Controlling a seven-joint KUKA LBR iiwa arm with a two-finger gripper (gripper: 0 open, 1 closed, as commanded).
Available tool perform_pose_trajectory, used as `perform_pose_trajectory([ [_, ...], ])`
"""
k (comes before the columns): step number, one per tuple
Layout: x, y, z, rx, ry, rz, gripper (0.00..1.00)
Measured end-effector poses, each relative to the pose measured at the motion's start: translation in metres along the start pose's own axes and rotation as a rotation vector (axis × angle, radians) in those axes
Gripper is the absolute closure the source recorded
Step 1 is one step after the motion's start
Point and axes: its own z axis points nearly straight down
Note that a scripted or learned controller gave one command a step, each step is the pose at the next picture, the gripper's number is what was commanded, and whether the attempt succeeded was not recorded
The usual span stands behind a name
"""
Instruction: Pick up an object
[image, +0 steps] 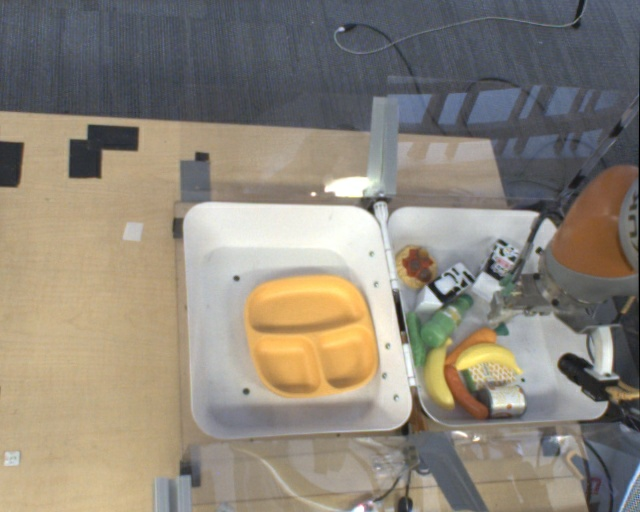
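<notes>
The right bin (560, 400) holds a heap of toy food. A green bottle (437, 328) lies beside a yellow banana (436, 374). A red sausage (466, 391), an orange piece (478, 340) and a silver grater-like piece (497, 385) are in the same heap. A small round pizza (415, 265) and two black-and-white pieces (453, 282) (503, 258) lie further back. My gripper (503, 305) hangs low over the bin's middle, just right of the bottle and above the orange piece. Nothing shows held in it.
The left bin (210, 300) holds an orange divided plate (308, 333). The arm's orange band (598, 232) and grey wrist cover the right bin's right side. A metal post (384, 150) stands behind the wall between the bins. Cables (590, 375) hang at the right edge.
</notes>
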Motion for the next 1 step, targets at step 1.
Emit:
perform_pose_trajectory([
  [1,0.0001,-0.0003,0.0003,0.001,0.000,0.000,0.00],
])
